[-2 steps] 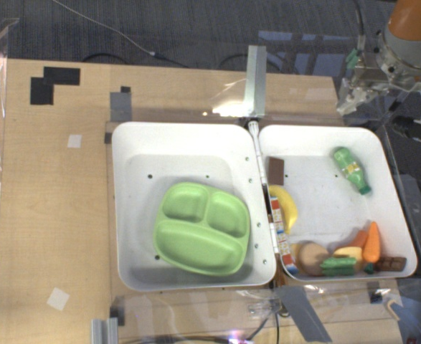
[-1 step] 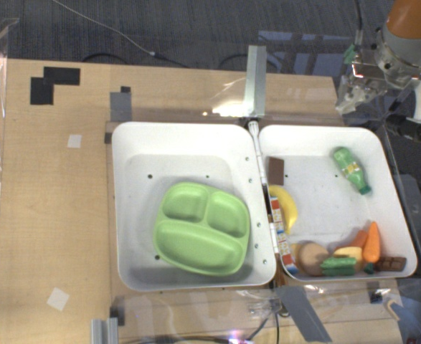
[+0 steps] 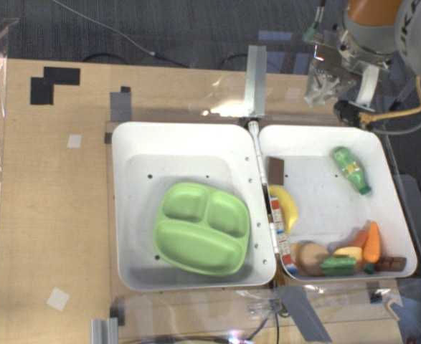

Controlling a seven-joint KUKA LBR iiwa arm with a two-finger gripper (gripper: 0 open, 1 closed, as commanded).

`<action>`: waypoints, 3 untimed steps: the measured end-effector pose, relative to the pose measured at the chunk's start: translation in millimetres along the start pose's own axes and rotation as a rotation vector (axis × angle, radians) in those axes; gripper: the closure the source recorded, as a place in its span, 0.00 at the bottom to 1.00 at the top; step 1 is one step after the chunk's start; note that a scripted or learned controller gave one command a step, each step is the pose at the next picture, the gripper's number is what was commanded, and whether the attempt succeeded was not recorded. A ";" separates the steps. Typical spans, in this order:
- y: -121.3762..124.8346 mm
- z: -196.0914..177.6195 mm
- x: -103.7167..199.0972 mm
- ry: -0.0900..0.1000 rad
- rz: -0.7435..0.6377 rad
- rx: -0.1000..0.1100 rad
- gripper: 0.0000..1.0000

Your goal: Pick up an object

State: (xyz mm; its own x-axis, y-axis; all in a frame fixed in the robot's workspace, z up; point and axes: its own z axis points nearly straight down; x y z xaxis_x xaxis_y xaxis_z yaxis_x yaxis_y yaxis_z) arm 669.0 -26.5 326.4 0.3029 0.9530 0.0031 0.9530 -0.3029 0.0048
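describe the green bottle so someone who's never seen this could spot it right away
Start at the right-hand shallow white bin of the two. Near its far right corner lies a small green plastic bottle on its side, alone on bare floor. The other toy foods crowd the near edge and the left wall, and it is the only bottle shape.

Left bin [image 3: 128, 192]: white, holds light green divided tray [image 3: 201, 228]. Right bin [image 3: 382, 170]: white. Bottle [image 3: 351, 169]: green, yellow-patterned label. Banana [image 3: 287, 208]: yellow. Carrot [image 3: 371, 241]: orange. Bar [image 3: 275, 170] near divider: dark brown. Round piece [image 3: 310, 256] at front: tan. Green piece [image 3: 338, 265] just beside it. Counter [image 3: 52, 213]: pale wood grain, black squares [image 3: 52, 83] at far left. Arm [image 3: 382, 6]: grey, orange band. Claw [image 3: 330, 84]: silvery metal.
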 end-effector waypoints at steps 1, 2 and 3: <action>0.7 18.6 -1.8 -0.003 0.033 0.002 1.00; -18.9 59.7 -4.2 -0.003 -0.045 0.003 1.00; 5.9 35.9 -61.9 -0.002 0.176 0.000 1.00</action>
State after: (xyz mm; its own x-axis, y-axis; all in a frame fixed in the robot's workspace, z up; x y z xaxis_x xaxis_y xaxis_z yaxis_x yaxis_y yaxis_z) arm 656.1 -87.3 290.3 0.4653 0.8852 0.0017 0.8852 -0.4653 0.0047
